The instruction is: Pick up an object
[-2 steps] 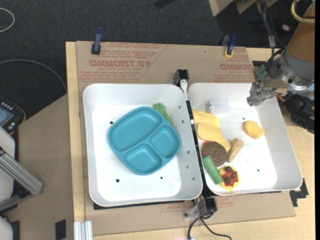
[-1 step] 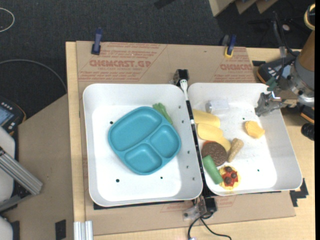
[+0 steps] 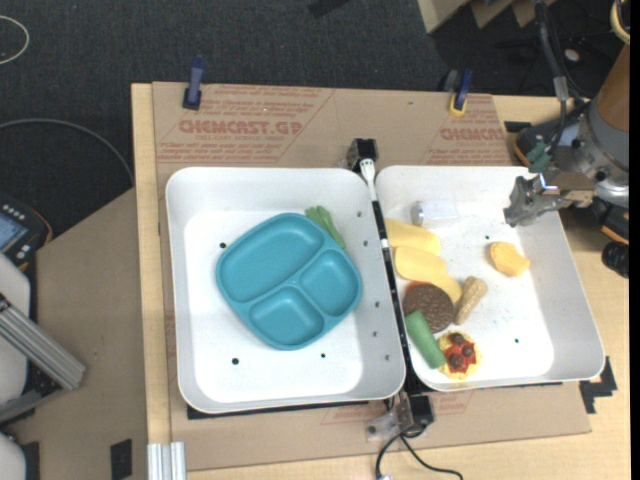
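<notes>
Yellow and rounded, the small plastic toy food piece point(image 3: 509, 258) lies alone in the right-hand white bin point(image 3: 570, 313), just near of the metal two-finger gripper point(image 3: 522, 208). Whether that gripper is spread or closed I cannot tell, and nothing shows in its grasp. The piece looks light, stiff and somewhat slippery, best pinched across its narrow middle.

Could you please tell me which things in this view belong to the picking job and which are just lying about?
Belong to the job:
gripper
yellow chunk
brown patty
green pickle
pizza slice
right bin

Just lying about:
blue divided plate
left bin
blue clamp
</notes>
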Action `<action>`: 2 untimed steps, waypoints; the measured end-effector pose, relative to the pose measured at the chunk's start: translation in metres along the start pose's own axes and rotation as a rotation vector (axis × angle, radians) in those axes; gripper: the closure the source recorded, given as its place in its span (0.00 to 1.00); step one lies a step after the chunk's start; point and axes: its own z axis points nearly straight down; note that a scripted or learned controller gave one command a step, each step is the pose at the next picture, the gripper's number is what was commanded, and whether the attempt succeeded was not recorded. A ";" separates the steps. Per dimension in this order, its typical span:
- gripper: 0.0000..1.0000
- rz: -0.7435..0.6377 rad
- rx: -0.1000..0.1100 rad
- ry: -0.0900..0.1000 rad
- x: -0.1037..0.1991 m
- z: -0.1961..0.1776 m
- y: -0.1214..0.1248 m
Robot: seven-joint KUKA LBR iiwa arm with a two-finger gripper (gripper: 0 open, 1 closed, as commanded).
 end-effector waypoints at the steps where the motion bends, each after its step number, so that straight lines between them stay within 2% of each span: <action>1: 1.00 0.007 0.008 0.002 -0.015 -0.017 -0.052; 2: 1.00 -0.001 0.014 0.003 0.030 0.052 -0.025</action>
